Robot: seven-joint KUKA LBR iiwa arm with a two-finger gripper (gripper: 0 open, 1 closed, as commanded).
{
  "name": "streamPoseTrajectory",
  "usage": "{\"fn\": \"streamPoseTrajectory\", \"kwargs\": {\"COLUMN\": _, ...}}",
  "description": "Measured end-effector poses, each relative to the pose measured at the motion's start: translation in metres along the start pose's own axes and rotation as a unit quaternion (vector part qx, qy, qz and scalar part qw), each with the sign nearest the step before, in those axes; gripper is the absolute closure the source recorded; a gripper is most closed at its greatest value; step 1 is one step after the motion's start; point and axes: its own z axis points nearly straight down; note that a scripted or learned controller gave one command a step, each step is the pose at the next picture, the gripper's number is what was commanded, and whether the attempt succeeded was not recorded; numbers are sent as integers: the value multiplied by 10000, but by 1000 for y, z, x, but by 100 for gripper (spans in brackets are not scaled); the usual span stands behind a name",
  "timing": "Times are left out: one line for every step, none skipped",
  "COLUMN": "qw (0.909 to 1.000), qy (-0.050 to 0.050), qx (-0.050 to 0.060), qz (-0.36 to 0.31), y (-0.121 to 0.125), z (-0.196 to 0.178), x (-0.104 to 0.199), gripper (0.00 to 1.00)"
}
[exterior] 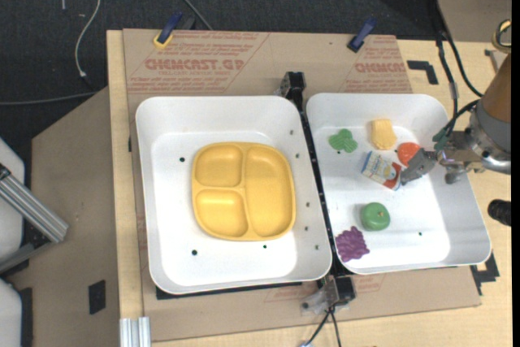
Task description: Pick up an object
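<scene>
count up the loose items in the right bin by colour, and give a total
green: 2, a leafy piece and a round apple-like one
yellow: 1
purple: 1, a grape bunch
red-orange: 1
white and blue: 1, a small carton
total: 6

Divided plate [243,191]: plain yellow
Bins [162,142]: white
Apple [374,215]: green
Grapes [352,243]: purple
Leafy toy [343,141]: green
Block [383,133]: yellow
Carton [377,166]: white and blue
Toy at carton's three o'clock [405,152]: red-orange
Clamps [169,30]: blue and yellow
</scene>
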Motion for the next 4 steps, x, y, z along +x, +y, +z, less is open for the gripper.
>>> {"fn": "streamPoseTrajectory", "kwargs": {"qw": 10000, "qy": -16, "qx": -65, "qz": -18, "y": 3, "z": -7, "x": 0, "gripper": 0}}
{"fn": "streamPoseTrajectory", "kwargs": {"qw": 10000, "qy": -5, "qx": -44, "qz": -17, "y": 5, "z": 54, "x": 7, "gripper": 0}}
{"fn": "streamPoseTrajectory", "kwargs": {"qw": 10000, "qy": -5, "qx": -41, "qz": -16, "y": 2, "z": 97, "x": 9, "gripper": 0}}
{"fn": "streamPoseTrajectory", "kwargs": {"qw": 10000, "qy": -9, "qx": -54, "qz": -18, "y": 2, "z": 116, "x": 10, "gripper": 0}}
